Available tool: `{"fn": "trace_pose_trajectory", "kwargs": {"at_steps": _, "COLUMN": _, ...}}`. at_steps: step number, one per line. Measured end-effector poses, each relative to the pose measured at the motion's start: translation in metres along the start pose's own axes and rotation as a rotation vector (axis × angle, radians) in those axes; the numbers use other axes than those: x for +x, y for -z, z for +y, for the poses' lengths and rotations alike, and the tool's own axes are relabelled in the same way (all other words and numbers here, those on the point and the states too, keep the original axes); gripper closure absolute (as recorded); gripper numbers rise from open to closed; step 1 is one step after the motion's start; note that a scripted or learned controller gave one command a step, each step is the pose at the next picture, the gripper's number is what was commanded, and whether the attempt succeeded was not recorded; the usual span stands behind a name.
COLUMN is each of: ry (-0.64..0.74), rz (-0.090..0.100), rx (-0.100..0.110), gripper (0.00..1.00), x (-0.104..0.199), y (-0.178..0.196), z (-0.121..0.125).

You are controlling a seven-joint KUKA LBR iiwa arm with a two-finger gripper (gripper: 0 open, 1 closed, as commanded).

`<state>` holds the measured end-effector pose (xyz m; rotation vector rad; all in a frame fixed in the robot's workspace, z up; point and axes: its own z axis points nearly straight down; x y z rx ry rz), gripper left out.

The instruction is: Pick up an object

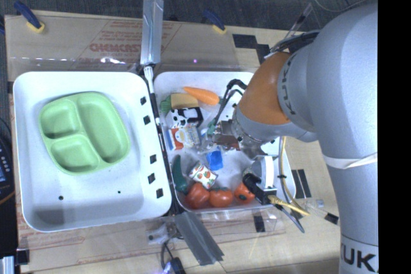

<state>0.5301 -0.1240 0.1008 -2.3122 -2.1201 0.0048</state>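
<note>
Where the grey arm [334, 93] bends down past its orange band [268, 90], the pincer [221, 138] sits low in the right bin [168, 81], among the clutter; whether it is apart or together cannot be told, and nothing shows clamped in it.

Taking the blue block [215, 159] as landmark: the pincer is just above it, close to touching. Left of and above the block lie a red-and-white carton [182, 137] and a black-and-white cow toy [186, 117]. Further above are a yellow piece [183, 101] and an orange carrot [201, 95], which lies near the bin's far rim. Below the block sits a small patterned box [203, 174], and beneath that two red tomatoes [209, 196] are pressed against the near rim. A dark green item [177, 173] hugs the left wall below and left of the block.

Little open floor remains around the block; things crowd it on all sides, with the arm covering the bin's right part.

Far left of the block, across the divider, the left bin [32, 202] carries a green compartment tray [82, 131], with bare white floor along its near edge. Both bins rest on the bench [77, 35].
</note>
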Motion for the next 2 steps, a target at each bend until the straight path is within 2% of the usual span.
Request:
{"fn": "trace_pose_trajectory", "kwargs": {"at_steps": 1, "ry": 0.078, "rz": -0.001, "rx": -0.005, "gripper": 1.00, "x": 0.0384, "y": 0.1308, "z": 0.0199}}
{"fn": "trace_pose_trajectory", "kwargs": {"at_steps": 2, "ry": 0.085, "rz": -0.001, "rx": -0.001, "gripper": 1.00, "x": 0.0392, "y": 0.1395, "z": 0.0200}}
